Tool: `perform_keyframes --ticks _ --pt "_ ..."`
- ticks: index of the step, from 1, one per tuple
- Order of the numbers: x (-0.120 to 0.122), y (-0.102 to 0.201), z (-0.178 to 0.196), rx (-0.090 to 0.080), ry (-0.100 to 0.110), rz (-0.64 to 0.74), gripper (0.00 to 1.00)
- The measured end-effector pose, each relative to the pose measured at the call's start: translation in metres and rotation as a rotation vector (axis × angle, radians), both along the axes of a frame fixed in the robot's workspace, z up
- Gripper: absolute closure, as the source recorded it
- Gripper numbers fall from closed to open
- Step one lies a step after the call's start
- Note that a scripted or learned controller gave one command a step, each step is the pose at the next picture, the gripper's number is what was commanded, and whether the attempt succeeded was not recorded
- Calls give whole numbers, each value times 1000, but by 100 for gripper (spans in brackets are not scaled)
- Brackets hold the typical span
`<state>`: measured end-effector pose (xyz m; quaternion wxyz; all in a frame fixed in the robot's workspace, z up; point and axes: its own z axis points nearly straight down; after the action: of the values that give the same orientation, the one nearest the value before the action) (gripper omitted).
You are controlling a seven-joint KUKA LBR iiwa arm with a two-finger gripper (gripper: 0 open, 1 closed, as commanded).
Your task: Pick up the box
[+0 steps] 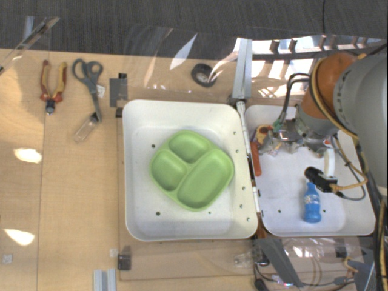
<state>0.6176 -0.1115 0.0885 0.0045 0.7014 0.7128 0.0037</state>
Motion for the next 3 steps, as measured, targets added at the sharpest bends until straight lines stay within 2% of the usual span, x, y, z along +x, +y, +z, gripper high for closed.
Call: perform_keyframes --ticks 1,2,3 --pt "45 -16 0 11 46 274 0" --pt "-35 0 1 -2 0 122 0" --pt "27 -19 1 -1 7 165 0"
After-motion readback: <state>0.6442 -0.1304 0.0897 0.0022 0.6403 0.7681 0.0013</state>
